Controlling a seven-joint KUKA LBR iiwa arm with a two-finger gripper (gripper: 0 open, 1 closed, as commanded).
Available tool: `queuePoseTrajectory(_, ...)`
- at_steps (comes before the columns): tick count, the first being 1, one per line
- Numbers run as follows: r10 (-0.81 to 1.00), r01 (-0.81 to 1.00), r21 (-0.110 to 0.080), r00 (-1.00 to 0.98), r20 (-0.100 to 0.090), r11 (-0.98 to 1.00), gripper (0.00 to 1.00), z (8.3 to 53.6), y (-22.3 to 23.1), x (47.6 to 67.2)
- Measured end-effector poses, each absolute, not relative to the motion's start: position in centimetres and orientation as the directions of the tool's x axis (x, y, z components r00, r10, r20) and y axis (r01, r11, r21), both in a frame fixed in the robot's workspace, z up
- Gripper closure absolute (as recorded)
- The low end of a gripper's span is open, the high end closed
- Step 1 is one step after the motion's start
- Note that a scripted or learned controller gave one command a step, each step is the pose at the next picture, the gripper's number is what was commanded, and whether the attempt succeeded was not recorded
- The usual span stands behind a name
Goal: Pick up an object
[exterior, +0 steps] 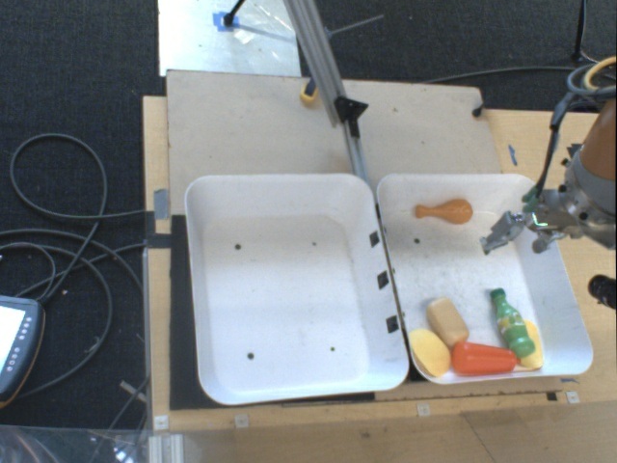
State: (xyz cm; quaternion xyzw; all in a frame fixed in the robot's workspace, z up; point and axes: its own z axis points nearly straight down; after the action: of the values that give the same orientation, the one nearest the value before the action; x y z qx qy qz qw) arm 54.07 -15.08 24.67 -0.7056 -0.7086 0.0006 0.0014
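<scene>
The right bin (453, 283) holds an orange drumstick-shaped toy (444, 211) near its far side. Along its near edge lie a tan block (447, 320), a yellow piece (431, 352), a red-orange carrot-like toy (483, 358) and a green bottle (511, 324) with a yellow piece under it. My gripper (521, 231) hangs over the right bin's far right part, to the right of the drumstick. Its two fingers stand apart with nothing between them.
The left bin (284, 287) sits beside the right one, divided by a rim with black clips (383, 280). A slanted metal pole (323, 61) crosses the board behind the bins. Cables and a pendant lie on the floor at left.
</scene>
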Motion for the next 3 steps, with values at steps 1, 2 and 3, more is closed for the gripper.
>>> queuePoseTrajectory(1,1.000,1.000,0.002,-0.003,0.000,0.003,0.00,24.9,-15.1,54.2)
queuePoseTrajectory(2,1.000,1.000,-0.002,-0.001,0.001,0.001,0.00,20.7,-15.0,54.4)
queuePoseTrajectory(3,1.000,1.000,-0.005,0.000,0.002,0.000,0.00,14.5,-14.9,53.9)
